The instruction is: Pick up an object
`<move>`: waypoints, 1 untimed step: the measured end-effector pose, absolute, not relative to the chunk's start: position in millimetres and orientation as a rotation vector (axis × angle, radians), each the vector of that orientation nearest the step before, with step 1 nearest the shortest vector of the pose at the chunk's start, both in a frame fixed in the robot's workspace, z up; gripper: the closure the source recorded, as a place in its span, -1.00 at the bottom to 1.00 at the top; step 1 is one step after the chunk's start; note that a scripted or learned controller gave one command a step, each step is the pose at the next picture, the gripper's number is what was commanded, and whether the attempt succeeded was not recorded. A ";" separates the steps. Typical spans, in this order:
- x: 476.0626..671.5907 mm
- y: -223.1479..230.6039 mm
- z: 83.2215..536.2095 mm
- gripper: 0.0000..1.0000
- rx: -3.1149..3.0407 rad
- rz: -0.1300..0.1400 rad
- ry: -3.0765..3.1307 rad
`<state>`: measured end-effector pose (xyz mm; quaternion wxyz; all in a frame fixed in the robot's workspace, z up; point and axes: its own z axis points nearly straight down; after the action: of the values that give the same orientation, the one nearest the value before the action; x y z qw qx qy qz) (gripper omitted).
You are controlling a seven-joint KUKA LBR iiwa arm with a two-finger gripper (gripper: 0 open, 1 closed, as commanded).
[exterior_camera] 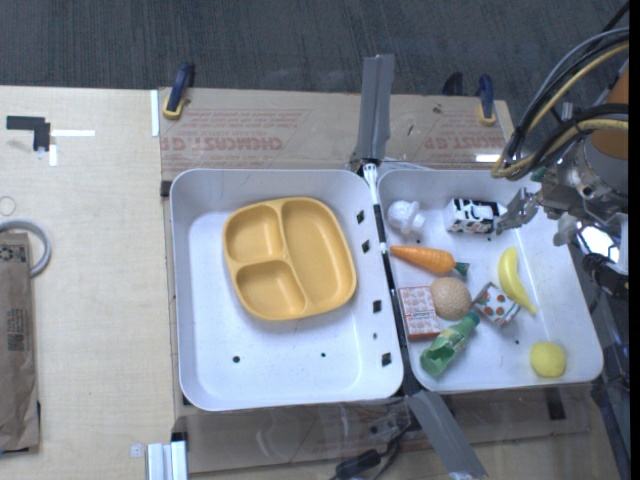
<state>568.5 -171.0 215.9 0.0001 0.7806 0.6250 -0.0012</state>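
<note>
A wooden bench (pixel 80 268) carries two shallow white bins side by side, seen from above. The left bin (pixel 200 368) holds a yellow three-section plate (pixel 290 258), lying flat near its centre. The right bin (pixel 575 363) holds the small items. The grey arm w/ orange band (pixel 605 138) and its cable loops enter from the right, over the right bin's far right corner. The gripper (pixel 520 211) hangs at the bin's upper right, just beside a black-and-white cow toy (pixel 472 216); nothing is visible between the tips, and whether they are parted or closed cannot be told from this angle.

Candidate objects, approx. largest first: an orange carrot (pixel 424 259) near the divider; a green bottle (pixel 448 345) tilted at the near edge; a banana (pixel 515 280) towards the right; a red-and-white carton (pixel 416 312) touching a tan egg-like ball (pixel 451 297); a small red-and-white box (pixel 496 305) (just right of the ball); a yellow lemon (pixel 547 359) in the near right corner; a white figure (pixel 403 215) at upper left.
</note>
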 end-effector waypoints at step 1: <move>519.0 -138.9 180.6 -1.00 2.503 -0.006 1.903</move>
<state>519.0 -138.9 180.6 -0.0012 0.7961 0.6052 -0.0019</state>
